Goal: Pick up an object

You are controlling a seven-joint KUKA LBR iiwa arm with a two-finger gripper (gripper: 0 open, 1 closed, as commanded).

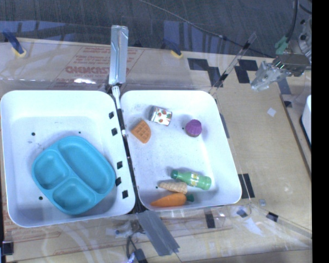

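The right bin [222, 147] holds several small things. A waffle-like orange piece [142, 131] lies near its left wall, with a small printed box [160, 115] beside it. A purple round thing [193, 127] sits further right. Near the front wall lie a green bottle [192, 179], a tan cone-shaped piece [173, 187] and an orange carrot [169, 200], close together. My gripper [263, 78] hangs at the upper right, outside both bins and well away from every object; nothing shows in it.
A blue divided plate [73, 173] lies in the left bin [11, 147]. A grey upright post [118, 53] stands behind the wall shared by the bins. Bare bench surface [263, 147] stretches to the right of the bins.
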